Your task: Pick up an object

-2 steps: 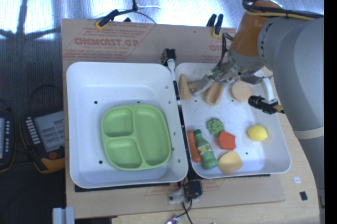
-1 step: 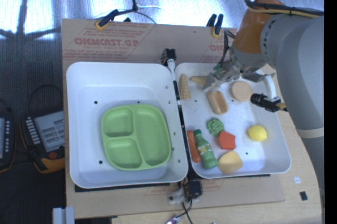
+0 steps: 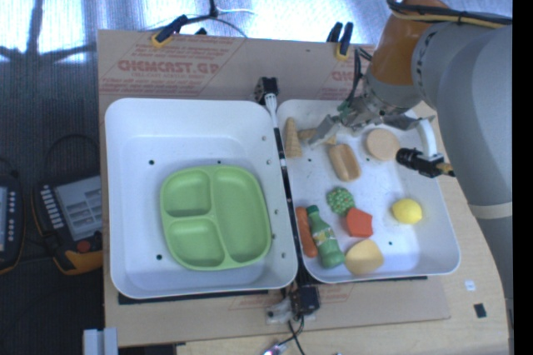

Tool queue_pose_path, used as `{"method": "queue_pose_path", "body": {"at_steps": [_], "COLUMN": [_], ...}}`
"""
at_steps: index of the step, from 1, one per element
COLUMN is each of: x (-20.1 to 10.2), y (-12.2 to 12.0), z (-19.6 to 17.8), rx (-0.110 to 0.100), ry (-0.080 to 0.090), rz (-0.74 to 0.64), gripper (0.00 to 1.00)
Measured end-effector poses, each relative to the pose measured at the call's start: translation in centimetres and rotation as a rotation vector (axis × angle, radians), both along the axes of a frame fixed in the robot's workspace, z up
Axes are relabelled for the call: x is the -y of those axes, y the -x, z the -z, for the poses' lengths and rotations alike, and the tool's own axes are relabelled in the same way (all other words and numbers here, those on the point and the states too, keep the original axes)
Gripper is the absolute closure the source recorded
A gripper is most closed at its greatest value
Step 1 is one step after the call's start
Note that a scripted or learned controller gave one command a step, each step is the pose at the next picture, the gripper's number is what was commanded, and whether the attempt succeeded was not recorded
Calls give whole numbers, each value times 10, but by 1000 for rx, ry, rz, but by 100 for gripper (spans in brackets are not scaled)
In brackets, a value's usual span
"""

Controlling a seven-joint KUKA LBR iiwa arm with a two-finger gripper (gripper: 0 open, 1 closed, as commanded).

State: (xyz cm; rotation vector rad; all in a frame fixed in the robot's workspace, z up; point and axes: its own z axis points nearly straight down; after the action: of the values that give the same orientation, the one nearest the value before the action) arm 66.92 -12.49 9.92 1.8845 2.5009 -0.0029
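Holding one green tray (image 3: 218,216), two bins (image 3: 125,145)

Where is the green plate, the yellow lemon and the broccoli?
green plate (image 3: 218,217), camera view, on the divider ridge between its sections.
yellow lemon (image 3: 407,211), camera view, on the middle of its skin.
broccoli (image 3: 340,199), camera view, on its bumpy green top.

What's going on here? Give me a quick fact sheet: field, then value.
left bin: holds a green divided plate
right bin: toy foods, among them corn, hot dog, broccoli, lemon, green bottle
arm: reaches in from the right, over the right bin's far end
gripper: low, beside the corn and hot dog
held: nothing seen between the fingers
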Motion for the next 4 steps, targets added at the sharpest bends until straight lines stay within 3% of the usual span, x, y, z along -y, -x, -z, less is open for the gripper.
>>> {"method": "queue_pose_path", "body": {"at_steps": [1,2,3,4], "x": [-24,7,-23,-16], "y": [56,115,12,81], "z": [0,-26,9,-35], "rx": [-7,-7,6,-9], "ry": [-8,-7,7,-4], "rz": [365,279,186,-683], "gripper": [0,0,0,0]}}
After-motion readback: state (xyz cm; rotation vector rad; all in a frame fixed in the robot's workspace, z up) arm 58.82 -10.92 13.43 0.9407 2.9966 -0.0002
